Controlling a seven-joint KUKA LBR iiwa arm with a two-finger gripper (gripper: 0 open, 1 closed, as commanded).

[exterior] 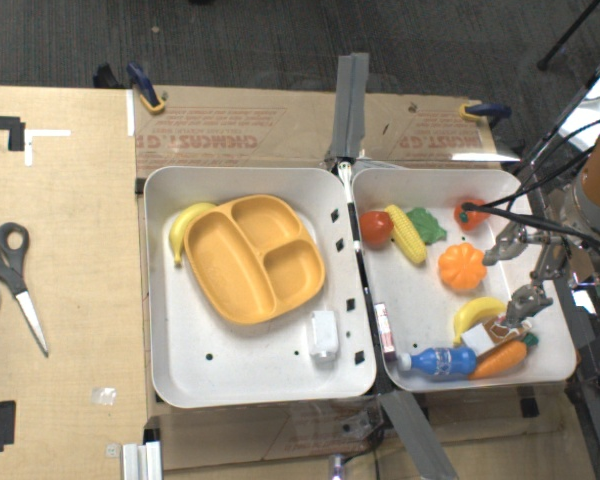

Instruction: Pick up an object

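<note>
End effector (518,273) hung over right bin (420,183) near right edge, fingers spread, gripping nothing. Toy banana (477,314) and toy carrot (500,357) just below it. Cardboard (220,128) at desk's far edge bore mirrored print, unreadable.

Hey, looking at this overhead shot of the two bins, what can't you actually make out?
- Gripper, camera view: too small and cluttered by cables to tell whether it grips anything.
- Banana in the right bin: its right end is hidden behind the gripper.
- Second banana in the left bin: partly covered by the yellow divided plate.
- Blue bottle: label too small to read.
- Scissors: handles cut off by the left edge.
</note>
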